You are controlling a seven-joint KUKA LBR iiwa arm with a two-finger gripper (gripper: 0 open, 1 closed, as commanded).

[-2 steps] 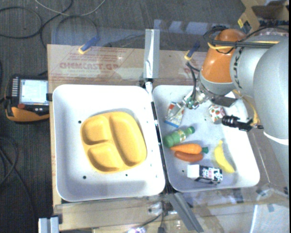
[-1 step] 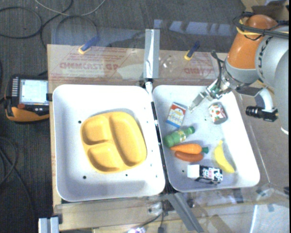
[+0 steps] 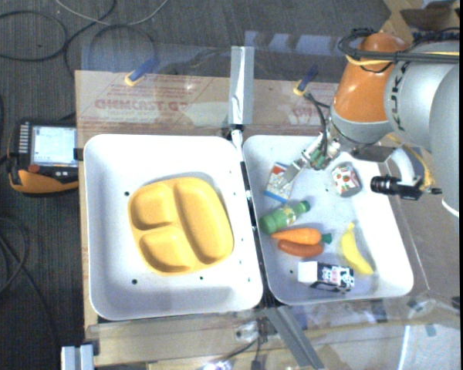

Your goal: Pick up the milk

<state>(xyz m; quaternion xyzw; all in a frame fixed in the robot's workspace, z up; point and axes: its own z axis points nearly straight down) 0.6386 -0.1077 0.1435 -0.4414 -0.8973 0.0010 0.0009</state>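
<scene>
— Where do we find the milk carton (image 3: pixel 278 182)?

— In the right bin (image 3: pixel 386 284), near its upper left corner, lying tilted, just above the green bottle (image 3: pixel 282 216) and the carrot (image 3: pixel 300 239).

— And our gripper (image 3: pixel 315 156)?

— It hangs over the right bin's top edge, just right of the carton, close to it. We cannot tell how it stands.

— What else do we see?

— A banana (image 3: pixel 356 253), a black-and-white carton (image 3: pixel 327 274) and a strawberry-printed cup (image 3: pixel 344 179); a yellow divided tray (image 3: pixel 181 223) sits in the left bin (image 3: pixel 108 168).
</scene>
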